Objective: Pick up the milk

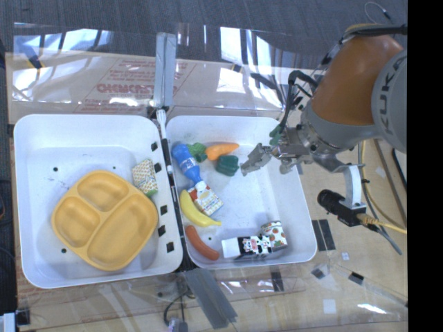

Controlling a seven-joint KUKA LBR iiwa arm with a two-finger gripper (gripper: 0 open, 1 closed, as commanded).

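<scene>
The milk [253, 245] is a white carton with black cow patches and a strawberry print. It lies on its side near the front wall of the right bin [299, 206]. My gripper [253, 160] hangs over the right bin's back right part, just right of a green pepper [227, 164]. It is open with nothing between its fingers. The gripper is well behind the milk and apart from it.
The right bin also holds a blue bottle [185, 161], a carrot [221, 149], a banana [196, 211], a small red-and-white carton [207, 199] and a sausage [201, 243]. The left bin [34, 151] holds a yellow divided plate [104, 220] and a patterned packet [145, 176].
</scene>
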